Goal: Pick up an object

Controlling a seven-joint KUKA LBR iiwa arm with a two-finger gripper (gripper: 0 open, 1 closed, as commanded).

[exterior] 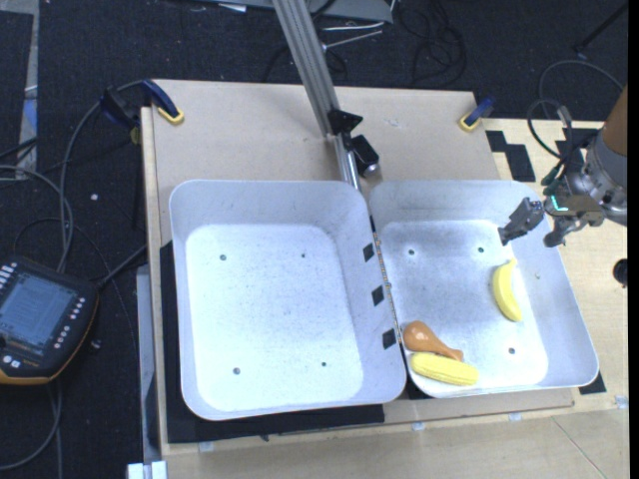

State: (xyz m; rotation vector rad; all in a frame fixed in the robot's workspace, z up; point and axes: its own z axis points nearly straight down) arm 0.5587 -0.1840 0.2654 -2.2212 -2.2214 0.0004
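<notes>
The hand (539, 225) hangs over the far right rim of the right bin (454, 238), its two dark fingers spread wide with nothing between them. So the pick looks to be at the reaching stage, with no object taken.

Three things lie in that bin. A yellow banana (507, 291) sits nearest the hand, just toward the near side from it and well inside the bin wall. A second yellow banana (444, 370) rests by the near rim, with an orange carrot-like piece (429, 338) touching it.

I'd judge the first banana the likely target: the hand needs to travel a little inward, drop over it, and straddle it across its narrow width.
</notes>
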